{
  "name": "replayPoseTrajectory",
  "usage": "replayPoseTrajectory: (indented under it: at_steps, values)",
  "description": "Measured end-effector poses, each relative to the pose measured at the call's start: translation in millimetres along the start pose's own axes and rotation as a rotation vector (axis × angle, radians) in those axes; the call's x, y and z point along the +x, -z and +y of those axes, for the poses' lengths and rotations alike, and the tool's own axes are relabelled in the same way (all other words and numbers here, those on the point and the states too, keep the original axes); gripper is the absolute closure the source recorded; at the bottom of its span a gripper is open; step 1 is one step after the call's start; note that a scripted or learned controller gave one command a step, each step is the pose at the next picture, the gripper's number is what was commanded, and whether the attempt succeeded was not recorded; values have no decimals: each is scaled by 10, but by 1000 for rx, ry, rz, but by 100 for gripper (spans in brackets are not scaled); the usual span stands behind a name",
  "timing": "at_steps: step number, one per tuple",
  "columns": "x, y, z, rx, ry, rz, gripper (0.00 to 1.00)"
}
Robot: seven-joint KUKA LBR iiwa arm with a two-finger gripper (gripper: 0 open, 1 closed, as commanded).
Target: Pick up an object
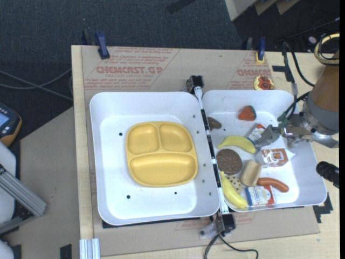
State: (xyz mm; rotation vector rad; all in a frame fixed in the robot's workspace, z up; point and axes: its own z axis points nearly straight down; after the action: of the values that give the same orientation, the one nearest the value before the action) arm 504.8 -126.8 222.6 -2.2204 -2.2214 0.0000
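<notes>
The right bin (302, 196) holds several toy foods: a red strawberry (247, 113), a yellow banana (237, 142), a dark round patty (228, 161), a tan bread roll (250, 172), a red sausage (273, 184), a second banana (233, 192), a blue and white carton (259, 195) and a red and white packet (273, 156). My gripper (266, 137) reaches in from the right and hangs low over the bin's upper middle, just right of the first banana and above the packet. A small white and red item (259, 129) lies right at its tip.
In the left bin (108, 161) lies a yellow divided plate (161, 153). A small brown piece (214, 123) rests by the divider between the bins. A small round red item (263, 82) sits on the bench behind the right bin. Cables run at the far right.
</notes>
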Motion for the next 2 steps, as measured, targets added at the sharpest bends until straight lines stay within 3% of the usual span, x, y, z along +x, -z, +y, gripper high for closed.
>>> replayPoseTrajectory:
  at_steps: [1, 2]
  values:
    - [-347, -352, 979, -5, 2, -3, 0]
    - [-544, -1419, 1643, -7, 2, -3, 0]
